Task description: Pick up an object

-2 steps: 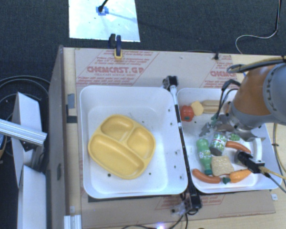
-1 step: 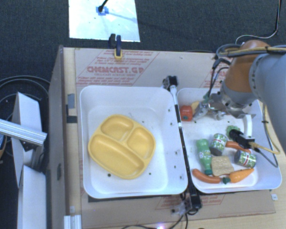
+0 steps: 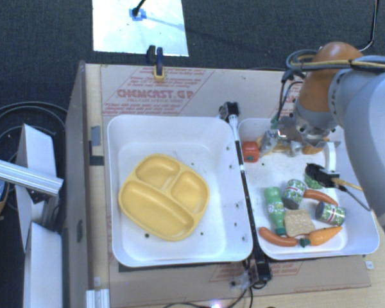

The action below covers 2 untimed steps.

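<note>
My gripper is low over the far end of the right bin, under the grey wrist with its orange band. A small red block lies just left of it, by the bin's left wall. Something tan shows under the gripper, too hidden to name. Toward the near end lie a green bottle, a green can, a second can, a slice of bread, a red sausage and two carrots.
The left bin holds a yellow divided plate. A black divider rail runs between the bins. The arm covers the right bin's far right corner. Bare white floor shows in the middle of the right bin.
</note>
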### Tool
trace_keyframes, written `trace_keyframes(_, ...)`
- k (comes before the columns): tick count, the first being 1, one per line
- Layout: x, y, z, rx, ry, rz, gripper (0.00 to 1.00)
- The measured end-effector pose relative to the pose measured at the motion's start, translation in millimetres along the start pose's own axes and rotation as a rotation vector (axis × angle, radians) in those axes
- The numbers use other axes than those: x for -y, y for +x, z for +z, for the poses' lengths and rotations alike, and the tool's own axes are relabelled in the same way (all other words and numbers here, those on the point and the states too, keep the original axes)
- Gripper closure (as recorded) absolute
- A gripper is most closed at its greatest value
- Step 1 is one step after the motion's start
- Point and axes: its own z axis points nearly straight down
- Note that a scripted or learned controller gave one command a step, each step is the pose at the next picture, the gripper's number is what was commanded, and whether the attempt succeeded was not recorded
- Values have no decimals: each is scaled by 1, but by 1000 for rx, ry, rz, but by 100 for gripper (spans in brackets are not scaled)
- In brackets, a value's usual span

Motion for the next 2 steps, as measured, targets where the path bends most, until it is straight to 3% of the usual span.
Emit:
trace_keyframes(1, 1, -88, -45, 1, -39, -8, 0)
trace_keyframes(2, 39, -94, -7, -4, -50, -13, 0)
